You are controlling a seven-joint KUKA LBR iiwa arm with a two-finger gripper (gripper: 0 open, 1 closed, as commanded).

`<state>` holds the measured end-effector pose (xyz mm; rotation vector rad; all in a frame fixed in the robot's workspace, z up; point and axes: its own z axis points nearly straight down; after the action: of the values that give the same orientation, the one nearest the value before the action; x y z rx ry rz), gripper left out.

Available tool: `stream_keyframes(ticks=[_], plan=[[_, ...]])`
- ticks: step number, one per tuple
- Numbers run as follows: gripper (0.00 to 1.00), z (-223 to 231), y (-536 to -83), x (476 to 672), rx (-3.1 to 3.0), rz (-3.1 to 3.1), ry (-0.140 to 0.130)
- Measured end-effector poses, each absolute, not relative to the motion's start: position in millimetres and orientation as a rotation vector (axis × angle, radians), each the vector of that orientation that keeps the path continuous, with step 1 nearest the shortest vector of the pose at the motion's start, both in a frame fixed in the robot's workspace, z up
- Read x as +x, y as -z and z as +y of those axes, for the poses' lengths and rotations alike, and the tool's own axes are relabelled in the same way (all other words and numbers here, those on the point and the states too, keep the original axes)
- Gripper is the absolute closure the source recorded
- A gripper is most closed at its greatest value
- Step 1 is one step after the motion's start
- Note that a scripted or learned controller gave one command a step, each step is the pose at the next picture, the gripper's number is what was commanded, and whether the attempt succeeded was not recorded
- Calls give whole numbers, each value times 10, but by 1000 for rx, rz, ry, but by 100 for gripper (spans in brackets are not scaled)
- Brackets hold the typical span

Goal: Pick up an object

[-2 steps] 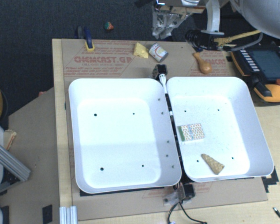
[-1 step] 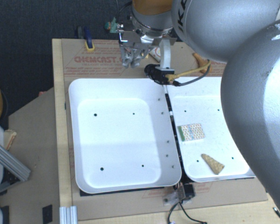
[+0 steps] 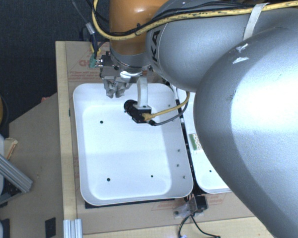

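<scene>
My gripper [image 3: 114,90] hangs over the far left corner of the left white bin [image 3: 89,182], close to the bin's back wall. The grey arm with its orange band [image 3: 134,14] rises above it and covers the upper right of the view. A black cable fitting [image 3: 135,111] on a yellow-sleeved cable hangs just right of the gripper, above the bin floor. I see nothing between the gripper's tips from this angle. On the left bin's floor I can make out only a few small dark dots [image 3: 108,179].
The right bin [image 3: 208,182] is mostly hidden by the arm; a small greenish label [image 3: 195,143] shows near its left wall. Both bins rest on a wooden board [image 3: 64,133]. A cable plug [image 3: 196,205] lies at the front.
</scene>
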<state>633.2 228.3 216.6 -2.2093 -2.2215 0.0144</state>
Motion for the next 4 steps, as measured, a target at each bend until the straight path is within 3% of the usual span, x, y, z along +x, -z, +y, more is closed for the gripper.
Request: stream_keyframes(ticks=[1, 2, 3, 4], plan=[[100, 1642, -3003, 6121, -2231, -2219, 9], [100, 1878, -2180, 6384, -2216, -2221, -9], [100, 1336, -2775, 6202, -2229, -2219, 4], [100, 1968, -2051, 6239, -2212, -2223, -8]])
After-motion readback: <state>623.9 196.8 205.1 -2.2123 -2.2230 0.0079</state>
